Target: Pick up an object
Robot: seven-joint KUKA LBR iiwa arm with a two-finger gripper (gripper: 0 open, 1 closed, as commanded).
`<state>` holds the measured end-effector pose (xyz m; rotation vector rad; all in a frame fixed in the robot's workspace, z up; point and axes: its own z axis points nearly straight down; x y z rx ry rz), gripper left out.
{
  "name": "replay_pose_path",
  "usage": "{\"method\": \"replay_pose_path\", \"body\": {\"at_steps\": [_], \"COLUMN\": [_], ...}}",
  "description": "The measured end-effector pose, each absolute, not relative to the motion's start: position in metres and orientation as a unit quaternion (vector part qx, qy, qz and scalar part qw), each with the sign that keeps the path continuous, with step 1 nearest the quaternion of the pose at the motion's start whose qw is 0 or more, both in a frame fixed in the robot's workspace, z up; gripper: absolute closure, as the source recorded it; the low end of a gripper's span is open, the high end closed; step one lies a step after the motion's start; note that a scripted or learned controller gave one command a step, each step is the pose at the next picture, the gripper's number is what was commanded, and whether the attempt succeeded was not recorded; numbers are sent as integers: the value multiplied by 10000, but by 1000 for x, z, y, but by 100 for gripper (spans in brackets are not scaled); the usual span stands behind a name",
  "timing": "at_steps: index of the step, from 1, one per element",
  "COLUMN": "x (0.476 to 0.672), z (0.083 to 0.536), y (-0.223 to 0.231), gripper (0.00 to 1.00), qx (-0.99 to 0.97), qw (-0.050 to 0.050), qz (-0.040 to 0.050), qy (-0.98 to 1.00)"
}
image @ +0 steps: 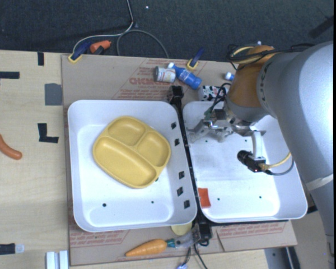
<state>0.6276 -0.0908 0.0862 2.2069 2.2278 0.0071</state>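
Camera view puts the gripper (206, 126) low over the upper left corner of the right bin (291, 210), close to the divider between the two bins. Whether it is parted or closed I cannot tell from this slant, and I see nothing gripped in it. Behind it, the wrist tilts up and to the right, with the orange band (243, 87) above it, and the fat grey arm (305, 100) fills the right side of the frame. A black cable fitting (252, 160) hangs off the wrist over the middle of that bin.

For things to pick, a small orange block (203, 196) lies at the lower left of the right bin, well apart from the gripper. A yellow divided plate (133, 151) lies flat in the middle of the left bin (78, 209).

Outside the bins, a carrot (147, 247) lies along the bottom edge, a sausage (7, 146) at far left, and a blue and white bottle (179, 74) above the bins.
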Motion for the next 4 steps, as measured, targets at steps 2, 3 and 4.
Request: {"method": "replay_pose_path", "body": {"at_steps": [2, 3, 4], "x": [643, 670, 669], "z": [86, 85, 96], "y": [-95, -102, -102], "gripper": [0, 0, 100], "qx": [7070, 7062, 7059], "qw": [23, 8, 20], "qz": [1, 7, 3], "qy": [7072, 7080, 7083]}}
